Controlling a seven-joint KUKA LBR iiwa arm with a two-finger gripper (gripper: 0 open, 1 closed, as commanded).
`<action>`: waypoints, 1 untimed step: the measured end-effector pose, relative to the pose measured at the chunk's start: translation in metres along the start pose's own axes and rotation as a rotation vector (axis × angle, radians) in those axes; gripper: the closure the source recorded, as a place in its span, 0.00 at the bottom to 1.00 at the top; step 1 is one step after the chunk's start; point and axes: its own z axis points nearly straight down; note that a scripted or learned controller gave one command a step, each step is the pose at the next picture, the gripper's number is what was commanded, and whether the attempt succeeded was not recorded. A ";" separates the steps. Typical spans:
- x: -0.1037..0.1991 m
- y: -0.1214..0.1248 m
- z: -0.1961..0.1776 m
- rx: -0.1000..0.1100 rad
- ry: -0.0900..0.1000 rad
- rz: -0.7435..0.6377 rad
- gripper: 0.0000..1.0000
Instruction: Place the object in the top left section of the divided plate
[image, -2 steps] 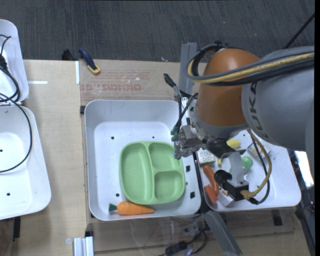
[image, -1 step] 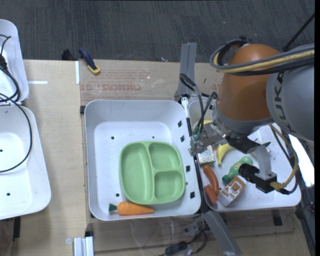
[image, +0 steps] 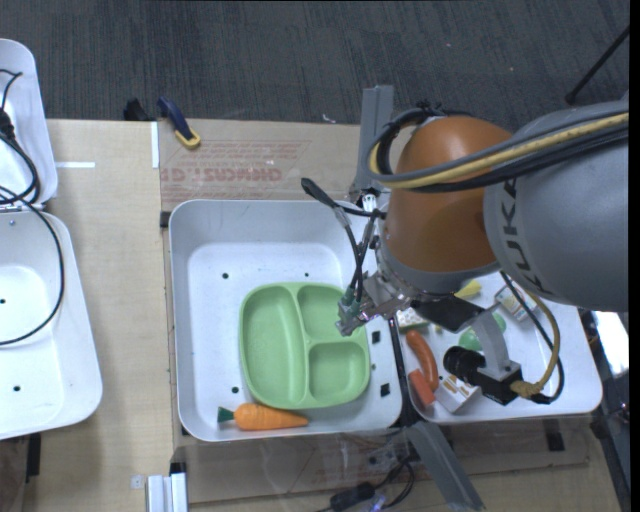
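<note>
Green plate (image: 275, 350) lies flat in the left bin (image: 200, 300), toward that bin's front right. It has one long section down its left side and two smaller sections on its right. My gripper (image: 350, 315) hangs over the plate's right rim, about where the divider between the two smaller sections meets the edge. From this slant I cannot tell whether it is released or clenched, nor whether anything sits in it.

A carrot (image: 265, 418) lies on its side on the bin floor, just beside the plate's front left corner, with its green tip pointing left and its body along the front wall. It is off the plate and well apart from my gripper.

My arm (image: 560, 200) comes in from the right, and its orange band (image: 440, 190) hides much of the right bin (image: 572, 372). Below it I see a red-orange sausage-like piece (image: 421, 362) by that bin's left wall, and a yellow scrap (image: 468, 290) further back – too hidden to name.

Black cables run from my wrist down past the plate's back right corner. On the bench (image: 120, 300), behind the bins, rests a blue and yellow clamp (image: 178, 122).
</note>
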 end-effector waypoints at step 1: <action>-0.041 0.003 -0.010 -0.001 -0.001 0.052 1.00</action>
